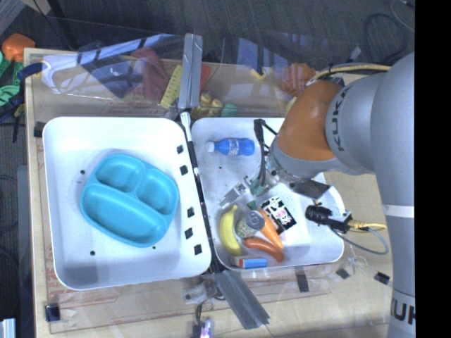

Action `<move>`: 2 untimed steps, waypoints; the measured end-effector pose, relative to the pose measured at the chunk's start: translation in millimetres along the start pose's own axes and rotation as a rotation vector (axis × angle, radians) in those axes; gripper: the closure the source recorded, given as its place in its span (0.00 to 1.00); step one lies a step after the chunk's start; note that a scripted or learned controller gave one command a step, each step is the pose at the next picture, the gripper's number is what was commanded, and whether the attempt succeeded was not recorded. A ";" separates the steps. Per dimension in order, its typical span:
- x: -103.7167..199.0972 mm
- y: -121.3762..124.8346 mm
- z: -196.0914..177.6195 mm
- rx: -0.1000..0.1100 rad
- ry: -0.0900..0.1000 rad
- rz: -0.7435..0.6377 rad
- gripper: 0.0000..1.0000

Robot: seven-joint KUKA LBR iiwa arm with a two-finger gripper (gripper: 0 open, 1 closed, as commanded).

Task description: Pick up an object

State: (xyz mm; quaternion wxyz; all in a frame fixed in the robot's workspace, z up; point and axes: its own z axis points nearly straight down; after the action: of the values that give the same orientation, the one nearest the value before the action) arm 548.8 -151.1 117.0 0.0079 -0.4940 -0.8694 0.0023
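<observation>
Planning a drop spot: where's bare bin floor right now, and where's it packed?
Left bin: bare floor rings the blue tray, widest along the near edge. Right bin: bare around the water bottle. Crowded at its near end: banana, can, carrot, under the gripper.

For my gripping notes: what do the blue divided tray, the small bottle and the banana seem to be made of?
Blue divided tray: probably molded plastic, smooth, with a soft sheen.
Small bottle: apparently clear plastic, with a blue label.
Banana: glossy, even yellow; possibly a plastic toy, but this cannot be settled.

Bright even overhead light, soft shadows, mild glare on white bins
</observation>
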 end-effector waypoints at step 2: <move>3.7 0.9 21.1 -0.005 -0.004 -0.082 1.00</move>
State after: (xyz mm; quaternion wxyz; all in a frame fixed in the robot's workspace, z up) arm 547.3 -147.4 95.9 0.0051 -0.4580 -0.8889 0.0009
